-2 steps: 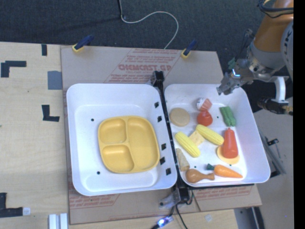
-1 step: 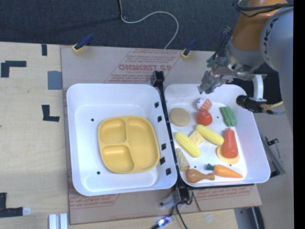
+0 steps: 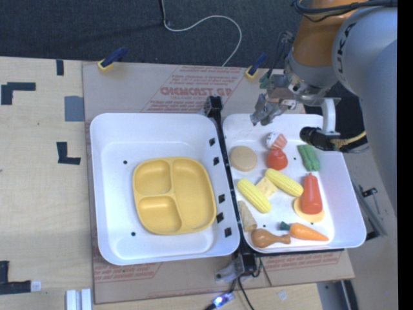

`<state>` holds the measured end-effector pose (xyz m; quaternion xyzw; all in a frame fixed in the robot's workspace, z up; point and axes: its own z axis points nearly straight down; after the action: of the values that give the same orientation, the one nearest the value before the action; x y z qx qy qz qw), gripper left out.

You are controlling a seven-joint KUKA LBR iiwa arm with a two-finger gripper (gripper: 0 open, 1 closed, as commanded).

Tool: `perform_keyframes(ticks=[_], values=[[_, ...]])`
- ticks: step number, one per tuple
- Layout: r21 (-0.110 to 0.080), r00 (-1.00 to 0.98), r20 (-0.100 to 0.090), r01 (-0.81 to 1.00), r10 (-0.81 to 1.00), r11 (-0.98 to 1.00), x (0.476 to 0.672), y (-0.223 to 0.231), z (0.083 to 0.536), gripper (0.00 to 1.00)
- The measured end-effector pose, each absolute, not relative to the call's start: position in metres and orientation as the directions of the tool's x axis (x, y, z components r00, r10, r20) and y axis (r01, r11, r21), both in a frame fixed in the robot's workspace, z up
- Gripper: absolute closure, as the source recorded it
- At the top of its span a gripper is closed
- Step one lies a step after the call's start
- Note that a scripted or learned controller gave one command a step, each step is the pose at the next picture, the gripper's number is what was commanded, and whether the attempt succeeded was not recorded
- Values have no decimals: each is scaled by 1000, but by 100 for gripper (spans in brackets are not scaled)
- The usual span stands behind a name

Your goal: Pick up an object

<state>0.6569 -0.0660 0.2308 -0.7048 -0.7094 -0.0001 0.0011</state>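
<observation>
two white bins [image 3: 103, 173], claw [image 3: 263, 116] above toy food

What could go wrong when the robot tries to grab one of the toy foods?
The toys in the right bin lie crowded: the two corn cobs seem to touch, so the gripper might nudge one while reaching for the other. The chicken leg and carrot sit near the bin's front wall, where there looks to be little room to come down.
</observation>
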Motion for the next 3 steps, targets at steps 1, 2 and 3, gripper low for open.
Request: perform_keyframes(ticks=[1,2,3], values=[[-3,-7,2,1000,1000,7,650,-3,224,100],[0,-7,2,1000,1000,7,656,53,234,100],[-4,-3,-1,1000,1000,3,645,65,226,100]])
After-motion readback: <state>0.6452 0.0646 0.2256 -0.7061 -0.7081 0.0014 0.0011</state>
